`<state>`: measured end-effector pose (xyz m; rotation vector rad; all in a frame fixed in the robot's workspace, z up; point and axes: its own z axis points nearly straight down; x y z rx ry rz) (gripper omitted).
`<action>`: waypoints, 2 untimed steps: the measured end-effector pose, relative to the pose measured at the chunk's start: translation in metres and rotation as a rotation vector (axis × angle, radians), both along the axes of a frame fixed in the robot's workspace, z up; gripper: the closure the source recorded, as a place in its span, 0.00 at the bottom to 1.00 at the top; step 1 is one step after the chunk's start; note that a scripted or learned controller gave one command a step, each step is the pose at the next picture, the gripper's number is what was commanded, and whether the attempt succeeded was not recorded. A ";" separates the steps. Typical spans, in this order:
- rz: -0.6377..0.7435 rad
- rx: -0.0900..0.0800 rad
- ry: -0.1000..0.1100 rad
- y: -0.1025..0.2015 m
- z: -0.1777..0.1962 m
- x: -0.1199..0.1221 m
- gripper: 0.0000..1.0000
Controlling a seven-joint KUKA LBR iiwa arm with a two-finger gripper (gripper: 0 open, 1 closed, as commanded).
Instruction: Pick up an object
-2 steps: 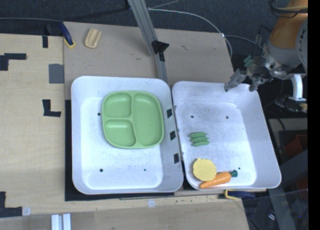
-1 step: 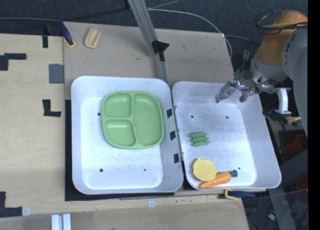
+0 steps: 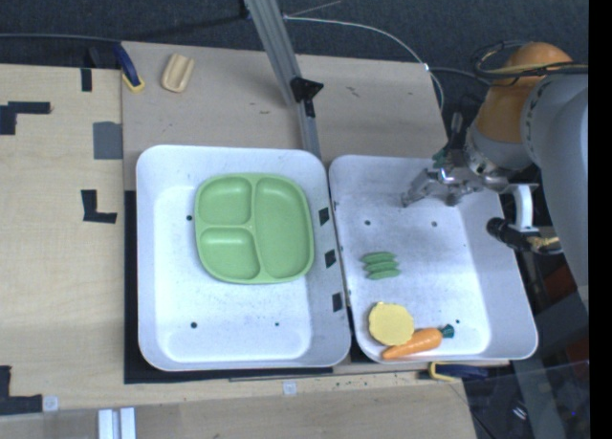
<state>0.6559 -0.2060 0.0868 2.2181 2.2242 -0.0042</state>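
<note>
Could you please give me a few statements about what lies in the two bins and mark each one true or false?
1. The green plate lies in the left bin. True.
2. The carrot lies in the left bin. False: it is in the right bin, near its front edge.
3. The gripper holds the green pea pod. False: the pod lies on the bin floor, apart from it.
4. A yellow round piece lies right beside the carrot. True.

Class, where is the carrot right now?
The carrot lies at the near edge of the right bin, touching the yellow disc.
</note>
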 end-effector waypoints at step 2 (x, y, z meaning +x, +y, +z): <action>-0.002 0.001 -0.005 0.001 0.055 0.000 1.00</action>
